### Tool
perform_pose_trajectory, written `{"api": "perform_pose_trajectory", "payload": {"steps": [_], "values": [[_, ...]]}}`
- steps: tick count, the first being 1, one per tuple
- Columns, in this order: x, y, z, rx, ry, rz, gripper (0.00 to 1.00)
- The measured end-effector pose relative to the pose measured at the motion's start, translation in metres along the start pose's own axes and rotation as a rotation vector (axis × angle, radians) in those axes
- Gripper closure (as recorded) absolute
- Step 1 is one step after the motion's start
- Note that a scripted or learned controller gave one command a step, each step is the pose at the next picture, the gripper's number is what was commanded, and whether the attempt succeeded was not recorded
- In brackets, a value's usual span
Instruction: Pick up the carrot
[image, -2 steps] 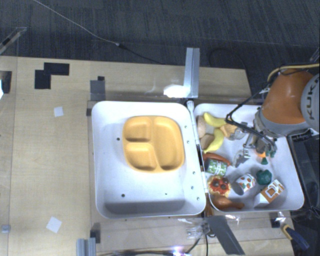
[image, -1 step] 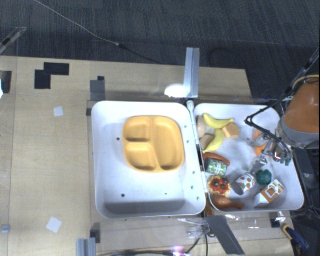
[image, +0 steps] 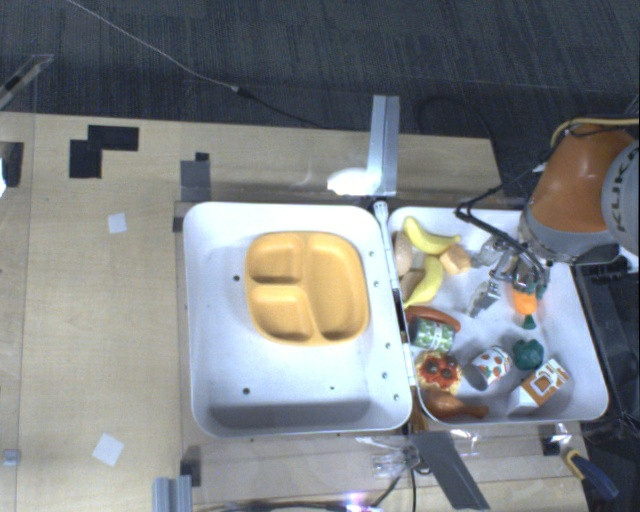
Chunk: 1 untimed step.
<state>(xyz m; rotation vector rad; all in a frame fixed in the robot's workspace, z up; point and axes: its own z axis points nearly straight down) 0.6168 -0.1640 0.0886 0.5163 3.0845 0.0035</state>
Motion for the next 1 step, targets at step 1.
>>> {"api": "perform_pose_trajectory", "payload": {"steps": [1], "values": [[0.0548, -0.0268, -0.0017, 0.002, 0.001, -0.014, 0.0]]}}
